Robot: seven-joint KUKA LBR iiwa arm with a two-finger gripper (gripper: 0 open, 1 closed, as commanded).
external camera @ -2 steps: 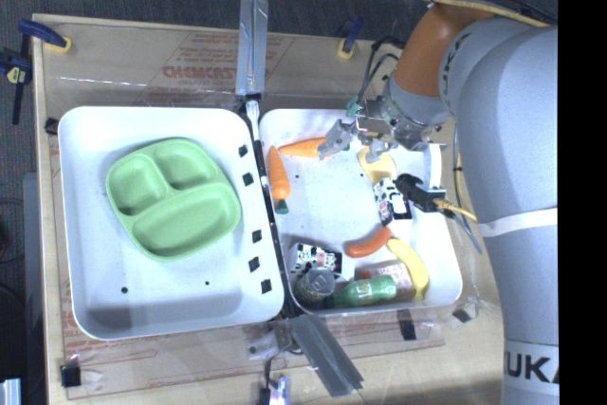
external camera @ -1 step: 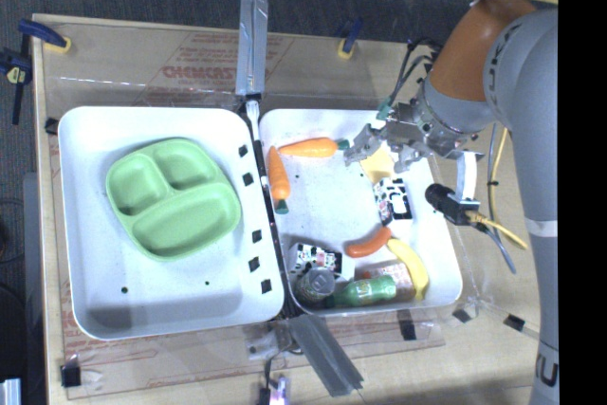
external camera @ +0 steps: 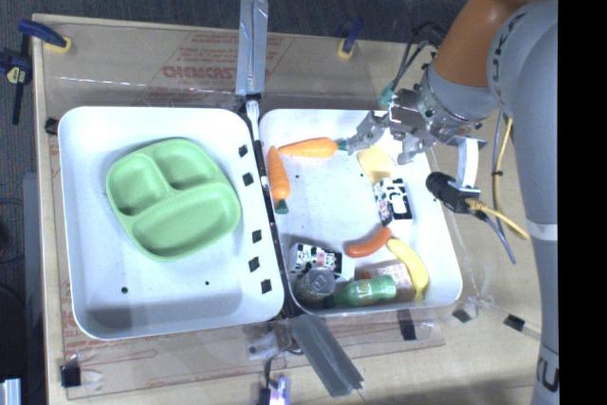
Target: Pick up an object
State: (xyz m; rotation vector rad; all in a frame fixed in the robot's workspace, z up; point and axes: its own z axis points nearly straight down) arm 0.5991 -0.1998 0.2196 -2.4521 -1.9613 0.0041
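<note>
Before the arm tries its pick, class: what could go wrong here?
1. The end effector sits by the right bin's far rim, so it may strike the wall.
2. The yellow block and a carrot lie nearby; it may nudge one.
3. The near corner is crowded: banana, green bottle, can.

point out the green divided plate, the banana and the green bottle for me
green divided plate [external camera: 173, 196]: camera view, centre ridge.
banana [external camera: 410, 264]: camera view, middle of its curve.
green bottle [external camera: 365, 291]: camera view, body.
</note>
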